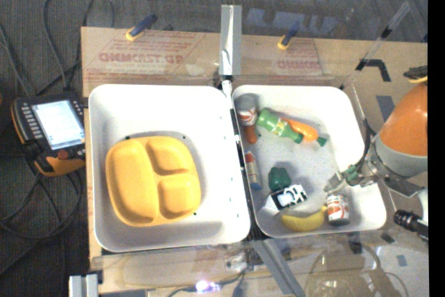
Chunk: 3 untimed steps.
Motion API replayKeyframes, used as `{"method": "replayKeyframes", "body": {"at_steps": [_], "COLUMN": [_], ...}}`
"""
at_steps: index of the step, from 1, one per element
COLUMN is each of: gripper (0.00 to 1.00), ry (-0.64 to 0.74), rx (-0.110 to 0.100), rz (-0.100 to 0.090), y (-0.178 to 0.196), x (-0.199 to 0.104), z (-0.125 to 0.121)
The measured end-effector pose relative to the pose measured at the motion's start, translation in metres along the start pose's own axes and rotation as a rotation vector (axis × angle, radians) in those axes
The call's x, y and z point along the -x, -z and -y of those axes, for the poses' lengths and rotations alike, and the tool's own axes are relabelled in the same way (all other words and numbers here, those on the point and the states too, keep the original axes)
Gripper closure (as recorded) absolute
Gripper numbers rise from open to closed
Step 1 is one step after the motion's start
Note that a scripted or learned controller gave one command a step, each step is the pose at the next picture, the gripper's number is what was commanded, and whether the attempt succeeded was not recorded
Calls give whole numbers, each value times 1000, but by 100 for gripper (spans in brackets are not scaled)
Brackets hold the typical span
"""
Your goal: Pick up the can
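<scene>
In the right-hand shallow white bin (354, 115), the small red-and-white metal can (337, 209) stands upright at about five o'clock, close to the front wall and just beside the tip of the yellow banana (304, 220). The grey arm's two-finger gripper (345, 178) hangs just above the can, toward twelve o'clock of it; whether it is released or clenched I cannot tell, and nothing shows in its grasp. To do the approach well, the gripper should centre directly over the can, descend straight, and straddle its sides without nudging the banana or the bin wall, which could tip the can.
</scene>
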<state>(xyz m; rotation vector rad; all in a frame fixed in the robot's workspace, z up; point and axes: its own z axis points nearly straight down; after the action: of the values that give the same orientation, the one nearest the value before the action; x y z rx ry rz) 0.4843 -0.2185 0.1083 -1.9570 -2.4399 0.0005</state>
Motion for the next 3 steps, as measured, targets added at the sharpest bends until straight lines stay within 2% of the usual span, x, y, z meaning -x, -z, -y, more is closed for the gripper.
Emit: {"method": "replayKeyframes", "body": {"at_steps": [1, 2, 3], "gripper": [0, 0, 0], "ry": [0, 41, 353], "rx": [0, 0, 14], "rz": [0, 7, 24], "y": [0, 1, -18], "x": [0, 1, -22], "z": [0, 2, -51]}}
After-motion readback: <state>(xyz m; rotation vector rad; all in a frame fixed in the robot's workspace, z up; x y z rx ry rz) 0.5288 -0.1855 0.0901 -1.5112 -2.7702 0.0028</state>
